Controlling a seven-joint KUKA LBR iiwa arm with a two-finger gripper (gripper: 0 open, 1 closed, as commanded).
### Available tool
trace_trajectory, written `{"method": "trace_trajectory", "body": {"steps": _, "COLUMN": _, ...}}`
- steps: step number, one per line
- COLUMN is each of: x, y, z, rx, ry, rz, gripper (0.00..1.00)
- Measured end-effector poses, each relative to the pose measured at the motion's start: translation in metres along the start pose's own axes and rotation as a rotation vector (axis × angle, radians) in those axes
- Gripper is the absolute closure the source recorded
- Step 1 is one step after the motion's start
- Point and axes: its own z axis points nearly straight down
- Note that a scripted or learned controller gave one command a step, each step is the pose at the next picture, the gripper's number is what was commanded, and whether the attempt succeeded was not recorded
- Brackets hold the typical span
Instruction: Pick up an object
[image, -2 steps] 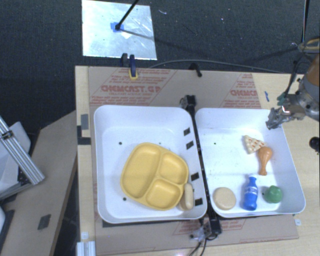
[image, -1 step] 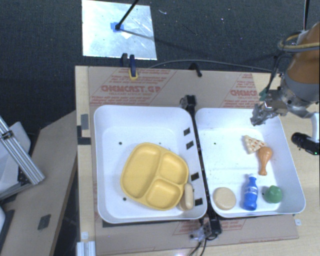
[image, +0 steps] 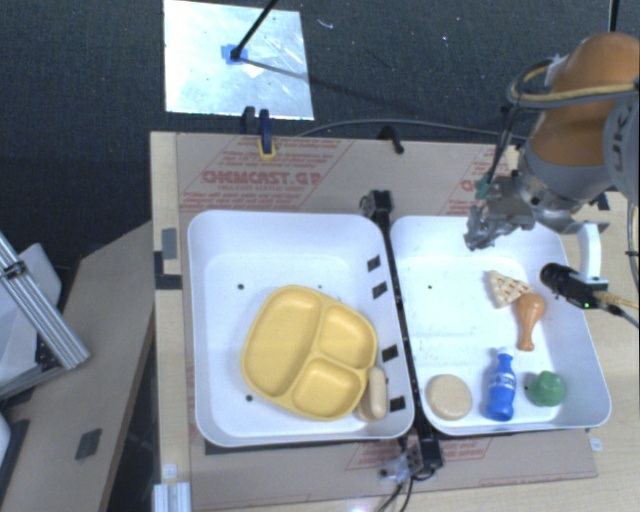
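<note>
**Pincer poised over the right bin's far edge**

Pincer hangs at the far side of the right bin, below the grey wrist and the orange band of the arm. Whether it is open or closed I cannot tell; it shows as a dark cluster against the white wall, and nothing can be made out in it.

Nearest to it, just toward the front right, lies a pale wedge like a pizza slice, and touching or almost touching that, a toy drumstick lying aslant. Farther forward, along the bin's near wall, are a blue bottle lying with its cap toward the back, a round tan disc to its left, and a small green piece to its right.

Any of these would serve. They look like light, stiff plastic toys, probably smooth and apt to slip or skid under a glancing touch. The drumstick seems the best bet: take it across the narrow shank rather than the rounded head. The bottle would want a grip across its body, since it may roll.

In the left bin sit a yellow divided tray and a small beige piece against its corner, all on the table.
</note>
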Motion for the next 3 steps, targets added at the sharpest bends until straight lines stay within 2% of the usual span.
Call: {"method": "trace_trajectory", "body": {"steps": 3, "x": 0.163, "y": 0.014, "z": 0.038, "rx": 0.000, "ry": 0.000, "rz": 0.000, "gripper": 1.00}}
